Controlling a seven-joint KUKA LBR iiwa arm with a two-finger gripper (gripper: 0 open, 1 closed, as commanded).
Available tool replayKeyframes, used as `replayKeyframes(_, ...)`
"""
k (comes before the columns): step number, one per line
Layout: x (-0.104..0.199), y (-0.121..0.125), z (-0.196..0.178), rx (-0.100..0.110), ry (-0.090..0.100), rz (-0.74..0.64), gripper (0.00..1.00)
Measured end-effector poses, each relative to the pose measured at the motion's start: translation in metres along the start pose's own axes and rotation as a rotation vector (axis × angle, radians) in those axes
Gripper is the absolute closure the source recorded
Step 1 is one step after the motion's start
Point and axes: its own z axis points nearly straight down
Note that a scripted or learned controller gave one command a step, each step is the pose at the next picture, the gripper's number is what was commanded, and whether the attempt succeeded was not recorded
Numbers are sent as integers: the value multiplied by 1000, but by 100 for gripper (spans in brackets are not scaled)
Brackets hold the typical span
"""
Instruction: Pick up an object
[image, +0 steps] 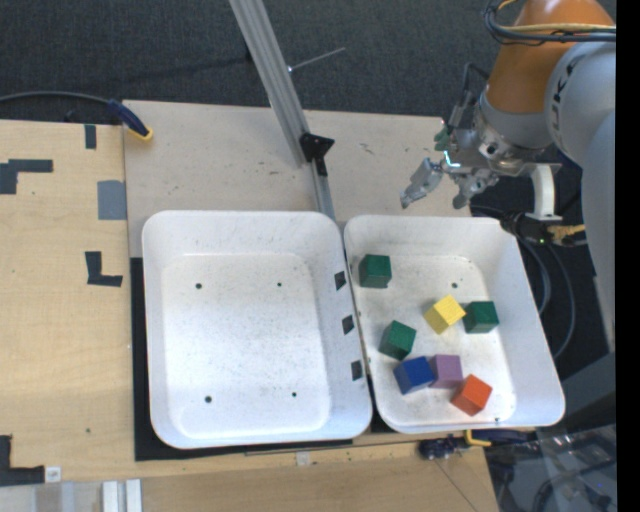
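Note:
The right bin (500, 240) holds several small blocks: a green one (375, 270) near its far left, a yellow one (445, 313), a green one (481, 316) beside it, another green one (398, 338), a blue one (413, 374), a purple one (447, 369) and an orange one (471, 394) at the front. My gripper (442, 190) hangs above the bin's far rim, beyond the blocks, with its fingers spread apart and nothing between them.
The left bin (160, 300) sits beside the right one. A slanted metal post (285, 95) rises behind the two bins. Black cables (560, 290) run along the bench's right side. A blue and yellow clamp (130, 118) lies at the far left.

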Motion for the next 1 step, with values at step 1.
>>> replayKeyframes(1,0,1,-4,-5,-2,-1,0)
